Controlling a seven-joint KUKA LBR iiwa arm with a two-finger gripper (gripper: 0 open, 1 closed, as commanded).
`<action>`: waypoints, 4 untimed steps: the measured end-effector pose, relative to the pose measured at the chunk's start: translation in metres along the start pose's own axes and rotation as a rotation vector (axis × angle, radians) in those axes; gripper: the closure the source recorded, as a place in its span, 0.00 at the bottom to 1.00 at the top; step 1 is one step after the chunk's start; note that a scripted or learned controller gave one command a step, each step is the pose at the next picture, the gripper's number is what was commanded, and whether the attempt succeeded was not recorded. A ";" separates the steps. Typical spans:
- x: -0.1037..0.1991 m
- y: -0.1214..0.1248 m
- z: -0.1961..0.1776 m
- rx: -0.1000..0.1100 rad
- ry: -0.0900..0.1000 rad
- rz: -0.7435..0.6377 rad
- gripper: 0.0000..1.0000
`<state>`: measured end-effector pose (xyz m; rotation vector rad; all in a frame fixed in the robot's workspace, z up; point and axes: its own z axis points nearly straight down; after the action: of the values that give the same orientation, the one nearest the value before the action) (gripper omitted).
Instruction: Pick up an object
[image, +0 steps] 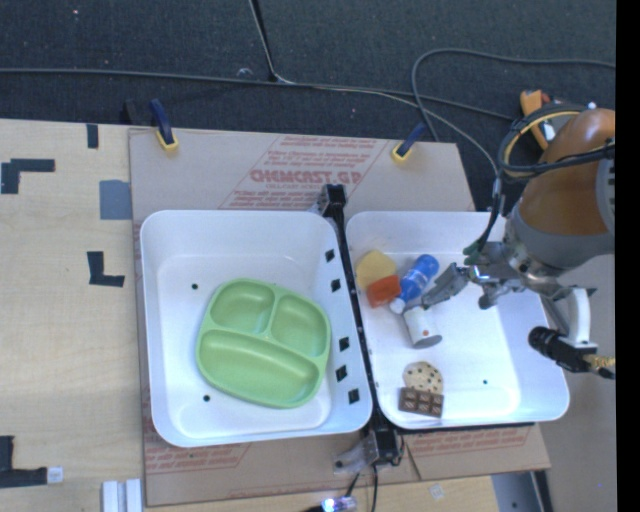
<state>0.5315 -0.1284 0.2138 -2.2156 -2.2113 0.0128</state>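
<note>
1. The claw (440, 290) hangs over the right bin (500, 390), reaching in from the right. Its grey fingers point left toward the bottle (416, 282).
2. How far the claw is open I cannot tell; the fingers blur together. Nothing can be seen clamped between them.
3. The bottle, blue with a white cap end, lies tilted just left of the claw tip, touching or nearly touching it.
4. A small white cylinder (420, 326) lies just below the bottle, under the claw tip.
5. Left of the bottle sits a yellow block (375, 265), with an orange piece (384, 291) just beneath it, both close to the bin divider.
6. Well below the bottle, near the front wall of the right bin, lies a cookie (424, 376), with a brown chocolate bar (421, 402) touching its lower edge.
7. The arm (565, 200), orange above grey, stands right of the bottle at the bin's right side.
8. Far left of the bottle, the left bin (170, 250) holds a green divided plate (264, 342).
</note>
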 end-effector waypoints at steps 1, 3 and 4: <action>0.000 0.003 -0.006 -0.012 -0.002 -0.004 0.00; 0.002 0.007 0.087 -0.008 -0.002 -0.003 0.00; 0.002 0.007 0.130 -0.014 -0.004 -0.003 0.00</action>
<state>0.5370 -0.1259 0.0833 -2.2209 -2.2236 0.0021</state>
